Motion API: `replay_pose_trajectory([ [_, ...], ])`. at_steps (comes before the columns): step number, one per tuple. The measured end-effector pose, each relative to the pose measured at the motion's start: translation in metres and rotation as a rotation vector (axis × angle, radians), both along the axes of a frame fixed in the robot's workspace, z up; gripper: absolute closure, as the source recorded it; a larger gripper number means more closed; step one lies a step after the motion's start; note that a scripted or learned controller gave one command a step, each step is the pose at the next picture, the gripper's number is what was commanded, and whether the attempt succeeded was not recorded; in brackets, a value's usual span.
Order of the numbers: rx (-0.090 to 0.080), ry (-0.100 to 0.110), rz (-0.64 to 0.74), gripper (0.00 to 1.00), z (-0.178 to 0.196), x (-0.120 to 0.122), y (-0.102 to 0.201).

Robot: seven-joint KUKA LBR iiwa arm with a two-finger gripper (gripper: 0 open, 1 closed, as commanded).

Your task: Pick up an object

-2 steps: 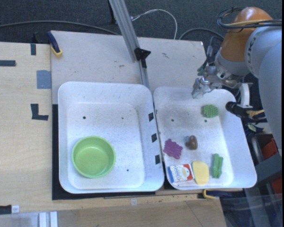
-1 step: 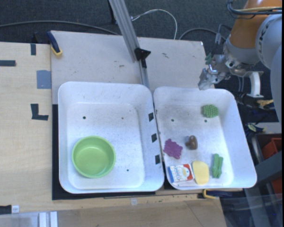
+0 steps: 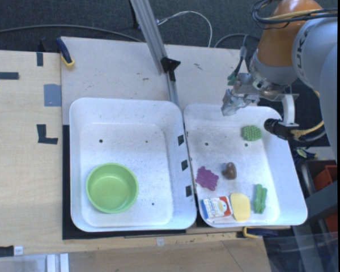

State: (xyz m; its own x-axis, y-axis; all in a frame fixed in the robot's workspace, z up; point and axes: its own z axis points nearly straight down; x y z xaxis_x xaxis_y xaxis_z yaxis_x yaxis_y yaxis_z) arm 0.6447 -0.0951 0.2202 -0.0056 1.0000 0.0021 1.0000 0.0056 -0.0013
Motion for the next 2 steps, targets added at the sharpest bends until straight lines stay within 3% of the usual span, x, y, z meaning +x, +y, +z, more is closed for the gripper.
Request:
replay_pose_trajectory([
  [2, 0.0, 0.001, 0.002, 1.0, 0.001, -0.043, 0.107],
])
